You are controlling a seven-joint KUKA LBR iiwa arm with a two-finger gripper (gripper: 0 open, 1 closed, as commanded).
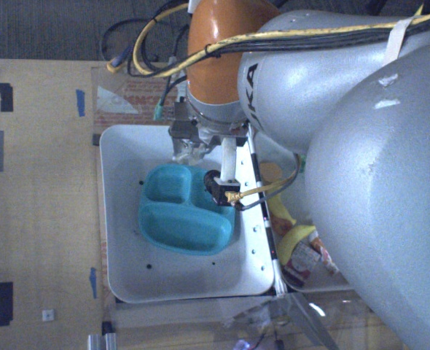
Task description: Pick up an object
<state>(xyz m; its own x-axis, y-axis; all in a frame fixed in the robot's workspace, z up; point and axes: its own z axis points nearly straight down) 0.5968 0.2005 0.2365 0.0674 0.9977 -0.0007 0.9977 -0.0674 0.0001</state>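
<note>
**Arm parked over the blue tray in the left bin**

Closest to the camera is the big grey arm [361, 159], filling the right side of the frame, with its glossy orange band [226, 42] up at the top centre and a yellow cable [273, 39] strung across it.

Below that band the two-finger gripper [189, 150] hangs at the upper edge of a teal plastic divided tray [184, 217] (two small compartments up top, one long one below). The gripper looks to be right at or just above the tray's upper rim, but I can't tell from this angle if its fingers are apart or together, and nothing is visibly pinched between them.

The tray lies flat in the shallow white bin [127, 268] in the middle of the frame, toward that bin's right wall.

Over the divider, lower right, there's a yellow banana-shaped thing [289, 224] and a crumpled packet [306, 257], partly hidden by the arm.

Underneath everything is the tan bench top [40, 195] with blue tape marks [79, 102].
</note>
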